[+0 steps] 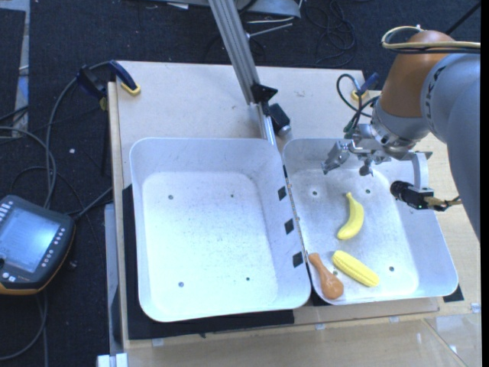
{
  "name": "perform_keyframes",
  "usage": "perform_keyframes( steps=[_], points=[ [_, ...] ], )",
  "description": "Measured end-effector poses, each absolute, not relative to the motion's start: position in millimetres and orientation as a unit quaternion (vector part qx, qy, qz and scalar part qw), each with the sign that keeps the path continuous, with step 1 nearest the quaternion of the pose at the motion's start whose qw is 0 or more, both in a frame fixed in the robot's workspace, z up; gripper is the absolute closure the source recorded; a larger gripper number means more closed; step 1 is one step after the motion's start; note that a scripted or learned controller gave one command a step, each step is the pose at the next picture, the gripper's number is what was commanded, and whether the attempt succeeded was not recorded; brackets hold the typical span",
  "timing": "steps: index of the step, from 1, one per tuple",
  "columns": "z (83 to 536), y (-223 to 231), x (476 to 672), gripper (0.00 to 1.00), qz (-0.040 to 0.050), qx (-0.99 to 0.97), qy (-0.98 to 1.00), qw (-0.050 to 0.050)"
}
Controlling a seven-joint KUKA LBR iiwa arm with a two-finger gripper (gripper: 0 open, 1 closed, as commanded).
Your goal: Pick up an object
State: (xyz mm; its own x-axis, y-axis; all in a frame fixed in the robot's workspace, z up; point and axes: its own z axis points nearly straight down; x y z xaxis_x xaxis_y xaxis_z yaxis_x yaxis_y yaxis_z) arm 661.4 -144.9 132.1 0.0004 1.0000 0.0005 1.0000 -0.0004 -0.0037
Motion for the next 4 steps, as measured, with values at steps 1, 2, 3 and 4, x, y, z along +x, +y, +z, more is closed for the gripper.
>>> perform_keyframes(
  steps=[1, 2, 3, 4],
  points=[
    [93.3, -144.5, 660.6, 0.0, 0.0009, -0.707, -0.707, 0.001],
    [106.1, -144.7, 661.9, 1.0, -0.0003, -0.707, -0.707, -0.001],
    [164.9, -152.8, 665.6, 1.0, -0.0015, -0.707, -0.707, -0.002],
    [211.1, -157.2, 659.7, 1.0, -0.001, -0.707, -0.707, -0.002]
  ],
)
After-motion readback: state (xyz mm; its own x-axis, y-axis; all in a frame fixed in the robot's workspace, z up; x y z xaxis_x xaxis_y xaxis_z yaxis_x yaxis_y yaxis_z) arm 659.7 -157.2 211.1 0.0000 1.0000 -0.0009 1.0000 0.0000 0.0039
